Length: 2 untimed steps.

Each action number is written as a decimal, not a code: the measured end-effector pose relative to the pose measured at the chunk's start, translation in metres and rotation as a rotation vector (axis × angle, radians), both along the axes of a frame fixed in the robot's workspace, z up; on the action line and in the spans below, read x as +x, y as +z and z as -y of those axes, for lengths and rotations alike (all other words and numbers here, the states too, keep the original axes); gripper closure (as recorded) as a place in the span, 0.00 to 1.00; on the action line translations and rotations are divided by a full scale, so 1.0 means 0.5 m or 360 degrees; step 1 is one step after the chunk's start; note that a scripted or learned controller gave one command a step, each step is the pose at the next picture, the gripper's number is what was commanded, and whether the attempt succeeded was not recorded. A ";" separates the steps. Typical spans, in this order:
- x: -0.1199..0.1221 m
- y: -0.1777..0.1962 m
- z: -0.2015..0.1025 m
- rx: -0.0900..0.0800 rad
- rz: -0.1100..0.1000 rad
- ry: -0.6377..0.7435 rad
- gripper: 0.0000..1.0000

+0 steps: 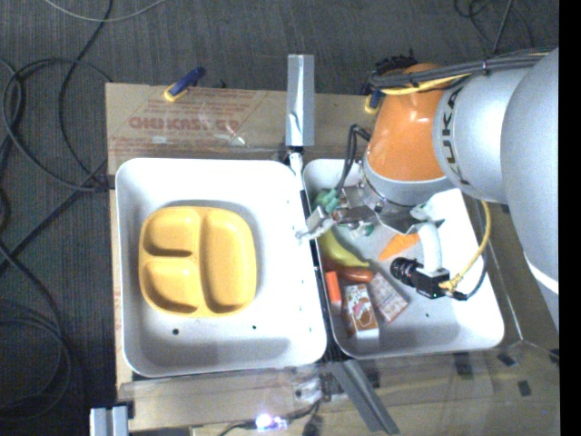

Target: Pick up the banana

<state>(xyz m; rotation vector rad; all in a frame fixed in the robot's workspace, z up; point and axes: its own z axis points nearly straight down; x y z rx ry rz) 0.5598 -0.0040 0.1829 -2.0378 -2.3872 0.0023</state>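
Banana point(338, 247) lies in the right bin point(472, 330) directly beneath the gripper point(349, 218), and we cannot tell the jaw state, so we judge lifting remains undone.

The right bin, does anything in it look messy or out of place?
Somewhat. The right bin holds a jumble: the banana lies partly under the gripper, and small packets lie askew, crowded together at the bin's left side. Nothing looks spilled or damaged.

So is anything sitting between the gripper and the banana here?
Nothing visible does. The gripper hangs right above the banana in the right bin; the other packets lie nearer the bin's front, beside the banana, not over it.
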 end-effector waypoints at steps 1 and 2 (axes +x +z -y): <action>-0.074 0.000 0.132 -0.0002 0.0001 0.0136 0.00; 0.012 0.000 0.114 0.0001 0.0003 0.0184 0.00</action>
